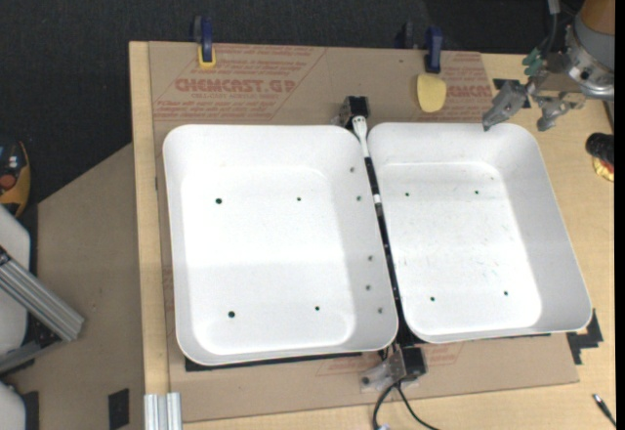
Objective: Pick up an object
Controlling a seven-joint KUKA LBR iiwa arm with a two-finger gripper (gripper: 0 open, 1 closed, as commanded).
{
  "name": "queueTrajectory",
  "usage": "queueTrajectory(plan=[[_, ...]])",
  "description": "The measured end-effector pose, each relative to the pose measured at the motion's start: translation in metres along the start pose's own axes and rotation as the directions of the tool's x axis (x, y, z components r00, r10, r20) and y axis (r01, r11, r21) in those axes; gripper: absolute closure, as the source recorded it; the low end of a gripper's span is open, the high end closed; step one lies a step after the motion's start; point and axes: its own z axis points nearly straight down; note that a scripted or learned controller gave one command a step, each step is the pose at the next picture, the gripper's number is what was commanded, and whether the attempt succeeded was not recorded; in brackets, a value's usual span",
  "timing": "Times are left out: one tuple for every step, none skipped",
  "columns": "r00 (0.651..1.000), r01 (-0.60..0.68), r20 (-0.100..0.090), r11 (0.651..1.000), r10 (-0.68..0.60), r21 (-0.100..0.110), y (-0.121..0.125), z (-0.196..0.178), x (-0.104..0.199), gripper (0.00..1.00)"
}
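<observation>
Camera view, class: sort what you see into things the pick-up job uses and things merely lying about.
Job: gripper; left bin; right bin.
Lying about: yellow piece behind the bins; two blue clamps; cable.

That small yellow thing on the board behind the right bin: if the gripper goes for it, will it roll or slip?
The yellow object looks rounded and smooth, so it may slip from a pinch. It lies flat on the board, so rolling seems unlikely. It looks light; the gripper could nudge it aside.

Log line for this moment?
gripper: above right bin's far right corner | left bin: beside it | held: nothing seen
</observation>
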Motion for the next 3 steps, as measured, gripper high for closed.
queueTrajectory(plan=[[1.000, 0.001, 0.002, 1.000, -0.001, -0.004, 0.001, -0.011, 0.000, 1.00], [1.000, -0.001, 0.003, 1.000, 0.001, -0.007, -0.015, -0.060, -0.006, 1.00], [1.000, 0.008, -0.005, 1.000, -0.008, 0.005, 0.006, -0.009, 0.079, 1.00]])
